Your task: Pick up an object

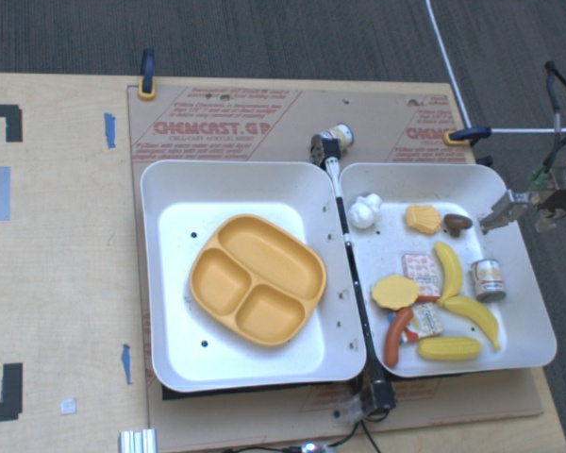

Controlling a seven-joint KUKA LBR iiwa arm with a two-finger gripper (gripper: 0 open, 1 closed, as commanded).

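The right bin holds several toy foods. A white garlic-like lump lies at its back left, with an orange chunk and a small brown piece beside it. Two yellow bananas lie in the middle and front right, and a small tin can rests between them. A red-and-white packet, a flat yellow round piece, a red sausage, a smaller packet and a yellow corn-like piece fill the front.
The left bin holds a yellow three-compartment plate. A metal bracket with wires reaches over the right bin's far right rim. A thin white rod and a blue-and-orange clamp stand behind the bins.
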